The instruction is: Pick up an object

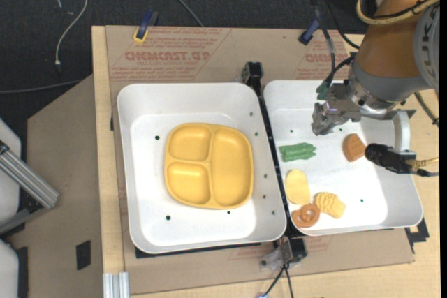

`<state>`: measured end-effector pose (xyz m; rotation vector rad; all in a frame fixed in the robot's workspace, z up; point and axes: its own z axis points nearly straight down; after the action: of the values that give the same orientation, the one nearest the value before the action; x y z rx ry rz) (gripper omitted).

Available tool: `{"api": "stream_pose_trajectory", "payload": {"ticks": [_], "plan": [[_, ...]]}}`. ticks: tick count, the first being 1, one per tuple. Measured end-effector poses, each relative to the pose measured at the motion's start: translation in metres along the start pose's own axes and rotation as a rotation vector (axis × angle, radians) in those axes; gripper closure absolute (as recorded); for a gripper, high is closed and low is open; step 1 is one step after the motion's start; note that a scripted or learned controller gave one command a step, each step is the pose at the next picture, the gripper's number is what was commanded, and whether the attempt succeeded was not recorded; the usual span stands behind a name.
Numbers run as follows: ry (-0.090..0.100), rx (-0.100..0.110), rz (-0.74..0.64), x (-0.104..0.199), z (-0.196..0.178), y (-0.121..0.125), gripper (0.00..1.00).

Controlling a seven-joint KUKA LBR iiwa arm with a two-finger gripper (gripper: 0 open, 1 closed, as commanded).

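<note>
The gripper (325, 123) hangs over the far part of the right bin (391, 220), just beyond the green piece (297, 151). Whether it is open or closed cannot be told from this view, and nothing is seen in its hold.

**Candidate objects, right bin**
- Green piece: lies flat near the bin's left wall, closest to the gripper.
- Brown piece (354, 147): right of the green piece, beside the arm's black fitting.
- Pale yellow piece (297, 185): nearer the camera than the green piece.
- Ridged yellow piece (330, 204) and orange ring (305, 215): at the near edge, touching or nearly so.

**Left bin** (133, 150): holds a yellow tray (209, 165) with three compartments, centred.

**Handling, by judgement**
- All the small pieces look like toy food: light, probably stiff plastic, smooth and liable to slip.
- None looks fragile.
- Green piece: take hold across its narrow width at mid-length. It lies low, so the fingers must come close to the bin floor.
- The ring and the ridged piece lie too close together for a clean grasp of either.
- The tray is broad and thin; only its rim offers a hold.

**Legible writing**
- The board under the bins carries red print reading "CHEMCAST GP" (167, 55), repeated partly at far right.
</note>
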<state>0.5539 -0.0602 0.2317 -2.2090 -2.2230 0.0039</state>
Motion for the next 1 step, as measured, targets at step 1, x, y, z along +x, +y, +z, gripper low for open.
{"api": "stream_pose_trajectory", "payload": {"ticks": [1], "plan": [[-0.002,-0.005,-0.001,0.0545,-0.0065,0.0079,1.0]]}}
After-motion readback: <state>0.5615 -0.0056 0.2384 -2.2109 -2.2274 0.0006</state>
